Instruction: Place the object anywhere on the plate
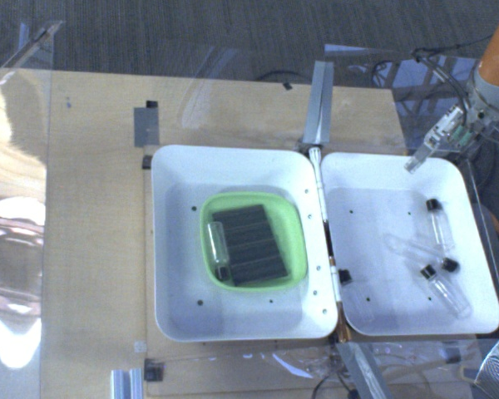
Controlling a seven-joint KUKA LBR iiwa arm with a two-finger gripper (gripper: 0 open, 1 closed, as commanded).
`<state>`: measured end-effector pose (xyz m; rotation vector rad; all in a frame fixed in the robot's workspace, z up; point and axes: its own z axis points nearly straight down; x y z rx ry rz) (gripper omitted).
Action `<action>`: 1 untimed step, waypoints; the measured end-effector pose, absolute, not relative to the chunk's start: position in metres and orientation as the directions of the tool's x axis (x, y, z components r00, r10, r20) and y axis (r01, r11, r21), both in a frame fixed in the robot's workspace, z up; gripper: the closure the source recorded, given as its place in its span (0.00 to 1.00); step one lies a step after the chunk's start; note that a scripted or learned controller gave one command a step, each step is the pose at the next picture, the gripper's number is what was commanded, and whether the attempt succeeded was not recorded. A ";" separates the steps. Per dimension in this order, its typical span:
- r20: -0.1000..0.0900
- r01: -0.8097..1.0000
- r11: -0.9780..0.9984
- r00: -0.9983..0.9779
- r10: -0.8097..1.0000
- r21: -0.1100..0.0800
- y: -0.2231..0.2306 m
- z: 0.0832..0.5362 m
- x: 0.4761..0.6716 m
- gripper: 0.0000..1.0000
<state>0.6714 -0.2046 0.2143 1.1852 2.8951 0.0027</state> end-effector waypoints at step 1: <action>-0.013 0.611 0.791 -0.791 0.611 0.006 -0.204 0.237 0.666 0.00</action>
